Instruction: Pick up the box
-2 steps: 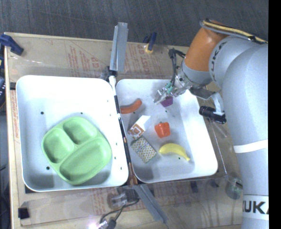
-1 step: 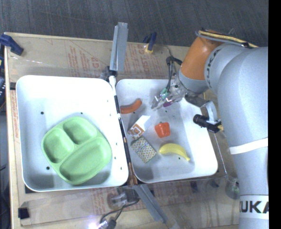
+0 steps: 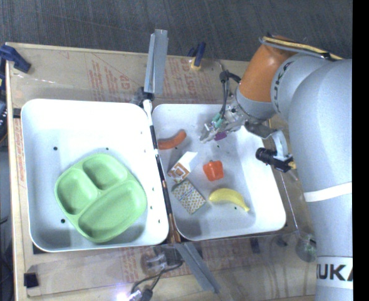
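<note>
Camera view is showing the box lying untouched low in the right bin, while the gripper is hovering at upper centre, grip state impossible to tell; picking is not begun.

Grey KUKA arm showing its orange wrist band

Bulky, smooth light-grey casing is filling the right side, with a pale ring running across it and black "KUK" lettering showing low down. A thin dark cable is looping beside the orange band, and a small black fitting is sticking out from the metallic gripper mount.
</note>
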Robot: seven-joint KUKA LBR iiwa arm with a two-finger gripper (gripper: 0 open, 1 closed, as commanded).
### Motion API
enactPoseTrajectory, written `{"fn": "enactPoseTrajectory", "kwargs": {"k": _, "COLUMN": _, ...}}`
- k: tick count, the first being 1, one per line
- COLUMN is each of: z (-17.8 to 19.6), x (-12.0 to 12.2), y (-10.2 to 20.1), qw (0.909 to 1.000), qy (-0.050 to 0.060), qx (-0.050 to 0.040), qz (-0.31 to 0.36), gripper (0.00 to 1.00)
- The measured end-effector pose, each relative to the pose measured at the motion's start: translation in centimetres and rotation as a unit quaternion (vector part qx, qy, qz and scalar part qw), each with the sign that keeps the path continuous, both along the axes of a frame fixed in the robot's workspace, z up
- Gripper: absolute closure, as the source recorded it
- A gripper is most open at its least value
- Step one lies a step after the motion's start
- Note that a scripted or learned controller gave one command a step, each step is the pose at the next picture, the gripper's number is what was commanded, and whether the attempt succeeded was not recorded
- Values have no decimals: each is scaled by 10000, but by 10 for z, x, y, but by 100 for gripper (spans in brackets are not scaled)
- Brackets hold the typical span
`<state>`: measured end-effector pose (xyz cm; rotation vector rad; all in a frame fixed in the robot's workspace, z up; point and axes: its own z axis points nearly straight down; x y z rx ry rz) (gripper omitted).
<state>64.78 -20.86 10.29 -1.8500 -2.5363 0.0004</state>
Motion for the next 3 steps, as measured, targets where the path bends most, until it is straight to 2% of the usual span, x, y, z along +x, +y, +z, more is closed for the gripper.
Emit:
{"fn": "enactPoseTrajectory", "kwargs": {"k": 1, "z": 104, "x": -13, "y": 16, "qw": 9884, "qy": -22, "qx": -13, "qz": 1518, "gripper": 100}}
{"fn": "enactPoseTrajectory", "kwargs": {"k": 2, "z": 73, "x": 9, "y": 65, "qw": 9723, "qy": -1, "qx": 1, "qz": 2337, "gripper": 100}}
{"fn": "enactPoseTrajectory", "kwargs": {"k": 3, "z": 37, "x": -58, "y": 39, "qw": 9411, "qy": -14, "qx": -8, "qz": 3382, "gripper": 100}}
